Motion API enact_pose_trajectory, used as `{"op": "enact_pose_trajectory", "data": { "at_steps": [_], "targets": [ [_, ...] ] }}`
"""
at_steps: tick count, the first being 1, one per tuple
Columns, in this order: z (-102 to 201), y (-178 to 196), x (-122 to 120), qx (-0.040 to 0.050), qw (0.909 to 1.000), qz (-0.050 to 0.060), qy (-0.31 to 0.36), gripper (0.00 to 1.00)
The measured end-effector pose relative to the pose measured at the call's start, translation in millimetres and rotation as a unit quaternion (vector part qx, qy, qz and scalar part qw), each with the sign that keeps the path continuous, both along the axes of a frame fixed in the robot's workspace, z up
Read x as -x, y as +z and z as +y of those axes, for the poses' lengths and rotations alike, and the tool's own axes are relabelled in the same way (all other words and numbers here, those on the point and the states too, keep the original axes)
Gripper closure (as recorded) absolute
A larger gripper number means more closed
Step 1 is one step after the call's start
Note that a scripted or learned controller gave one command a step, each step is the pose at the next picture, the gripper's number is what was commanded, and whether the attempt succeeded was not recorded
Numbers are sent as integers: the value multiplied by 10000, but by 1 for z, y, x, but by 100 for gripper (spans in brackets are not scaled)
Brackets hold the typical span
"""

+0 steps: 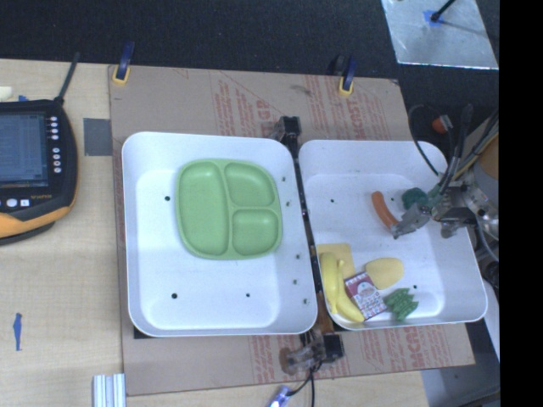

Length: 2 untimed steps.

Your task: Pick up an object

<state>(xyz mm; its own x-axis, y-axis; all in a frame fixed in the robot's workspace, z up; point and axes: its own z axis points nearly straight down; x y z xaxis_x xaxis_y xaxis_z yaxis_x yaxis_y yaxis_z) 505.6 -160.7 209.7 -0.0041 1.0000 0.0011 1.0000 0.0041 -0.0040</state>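
In the right bin (339, 164) my gripper (407, 221) reaches in from the right edge, low over the floor, just right of an orange sausage-shaped piece (383, 209). A small teal item (414, 198) sits right against the gripper's upper side; I cannot tell whether it is held. Along the bin's front lie a banana (335, 293), a yellow flat piece (338, 253), a pale yellow rounded piece (384, 270), a red-and-white packet (366, 296) and a green leafy piece (400, 303).
The left bin (148, 295) holds a green divided plate (229, 208). A tablet-like pendant (30, 164) lies on the bench at far left. Cables and the arm's wrist (462, 202) crowd the right bin's right rim.
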Motion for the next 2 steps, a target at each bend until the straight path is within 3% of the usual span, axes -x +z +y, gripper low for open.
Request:
{"op": "enact_pose_trajectory", "data": {
  "at_steps": [1, 2],
  "targets": [
    [10, -119, -36, 4, 10000, 11, 10, 0],
    [-11, -118, -102, 4, 10000, -11, -1, 0]
  ]
}}
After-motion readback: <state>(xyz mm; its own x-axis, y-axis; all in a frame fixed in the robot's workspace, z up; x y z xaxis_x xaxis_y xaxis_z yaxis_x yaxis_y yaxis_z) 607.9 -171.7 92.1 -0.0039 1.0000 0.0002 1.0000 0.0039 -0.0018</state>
